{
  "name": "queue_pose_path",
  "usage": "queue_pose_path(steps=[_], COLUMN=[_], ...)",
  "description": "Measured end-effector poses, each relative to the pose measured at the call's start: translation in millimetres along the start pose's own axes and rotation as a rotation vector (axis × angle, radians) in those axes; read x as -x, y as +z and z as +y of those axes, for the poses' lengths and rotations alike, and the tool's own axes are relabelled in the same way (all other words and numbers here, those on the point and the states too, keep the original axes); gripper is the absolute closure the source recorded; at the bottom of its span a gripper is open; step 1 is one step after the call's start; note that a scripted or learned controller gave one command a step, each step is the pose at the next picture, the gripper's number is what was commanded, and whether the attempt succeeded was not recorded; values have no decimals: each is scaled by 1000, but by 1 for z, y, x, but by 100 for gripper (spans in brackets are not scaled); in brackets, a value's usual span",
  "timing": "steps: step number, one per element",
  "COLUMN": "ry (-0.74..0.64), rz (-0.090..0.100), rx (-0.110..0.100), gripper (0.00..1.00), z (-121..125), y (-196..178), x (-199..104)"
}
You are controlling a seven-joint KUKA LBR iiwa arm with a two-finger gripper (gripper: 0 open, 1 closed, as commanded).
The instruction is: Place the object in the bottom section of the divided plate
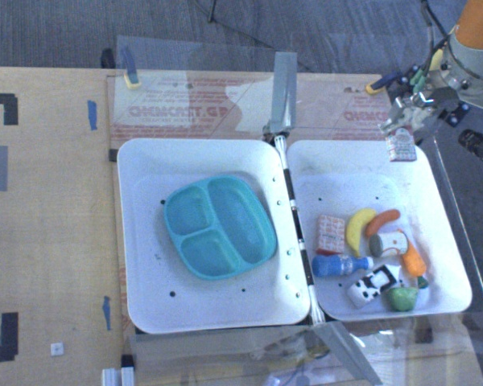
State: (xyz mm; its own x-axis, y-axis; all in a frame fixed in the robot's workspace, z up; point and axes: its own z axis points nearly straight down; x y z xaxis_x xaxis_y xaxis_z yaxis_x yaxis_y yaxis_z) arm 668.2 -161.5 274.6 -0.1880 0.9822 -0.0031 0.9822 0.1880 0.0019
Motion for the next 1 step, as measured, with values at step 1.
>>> queue_pose_path(steps=[1], ry=[-227], rz=[4], rx=[-1], gripper=[100], z=[13], y=[48], x=[-74])
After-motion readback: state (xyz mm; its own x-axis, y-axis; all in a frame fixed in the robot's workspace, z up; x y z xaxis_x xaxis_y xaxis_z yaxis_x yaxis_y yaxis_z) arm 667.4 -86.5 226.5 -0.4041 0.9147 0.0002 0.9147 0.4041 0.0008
